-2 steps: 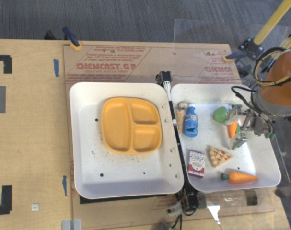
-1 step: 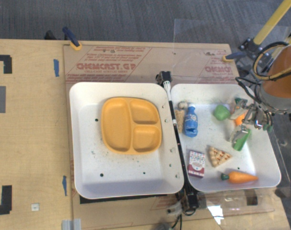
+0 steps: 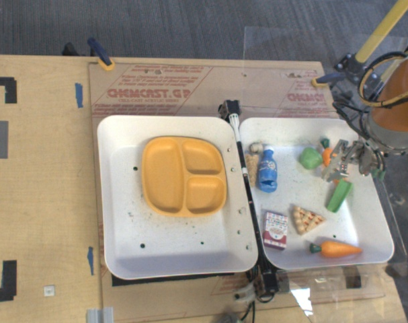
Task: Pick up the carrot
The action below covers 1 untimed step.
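Observation:
The carrot, orange with a small green top, lies flat at the front right corner of the right bin. My gripper hangs over the far right part of that bin, well behind the carrot. It sits just above a green cylinder and to the right of a green rounded piece. A small orange and green piece lies right beside the gripper. Nothing shows as held.
The right bin also holds a blue bottle, a small tan item, a red and white box and a waffle-like wedge. The left bin carries an orange divided plate. A black divider runs between the bins.

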### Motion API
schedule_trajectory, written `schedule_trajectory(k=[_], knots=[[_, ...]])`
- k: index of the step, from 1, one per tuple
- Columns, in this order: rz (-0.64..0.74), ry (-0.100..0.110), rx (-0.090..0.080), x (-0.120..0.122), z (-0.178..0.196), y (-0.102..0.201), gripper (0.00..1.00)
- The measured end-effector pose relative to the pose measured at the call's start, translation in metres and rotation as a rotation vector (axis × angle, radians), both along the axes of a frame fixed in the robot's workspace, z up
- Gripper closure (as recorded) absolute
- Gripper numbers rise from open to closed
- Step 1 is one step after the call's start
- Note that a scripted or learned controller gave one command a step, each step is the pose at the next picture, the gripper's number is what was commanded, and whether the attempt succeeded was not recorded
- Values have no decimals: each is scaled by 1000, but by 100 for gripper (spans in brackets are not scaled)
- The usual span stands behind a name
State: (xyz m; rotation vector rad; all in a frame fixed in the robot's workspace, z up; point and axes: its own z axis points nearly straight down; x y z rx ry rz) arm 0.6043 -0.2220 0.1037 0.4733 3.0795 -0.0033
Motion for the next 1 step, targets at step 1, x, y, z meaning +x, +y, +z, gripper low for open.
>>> schedule_trajectory(k=[1], knots=[[279, 12, -2, -11, -13, 54, 100]])
